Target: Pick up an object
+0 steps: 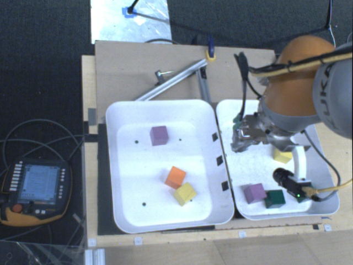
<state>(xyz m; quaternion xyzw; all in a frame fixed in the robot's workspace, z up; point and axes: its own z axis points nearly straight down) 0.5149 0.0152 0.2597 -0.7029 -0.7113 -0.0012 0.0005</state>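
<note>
My gripper (pixel 241 138) hangs over the left part of the right bin (pixel 325 206), close to the wall between the two bins, and nothing shows in it. Around it in this bin lie a yellow cube (pixel 283 157) to its right, and a purple cube (pixel 255 192) touching a green cube (pixel 274 199) near the front. The left bin (pixel 118 164) holds a purple cube (pixel 159 135) at the back, plus an orange cube (pixel 175 176) touching a yellow cube (pixel 185 194) toward the front.
The grey arm with its orange band (pixel 298 76) covers the back of the right bin. A black cylinder on a white bracket (pixel 291 182) hangs off the wrist above the green cube. A metal rod (pixel 174 80) lies behind the bins. A teach pendant (pixel 34 189) sits far left.
</note>
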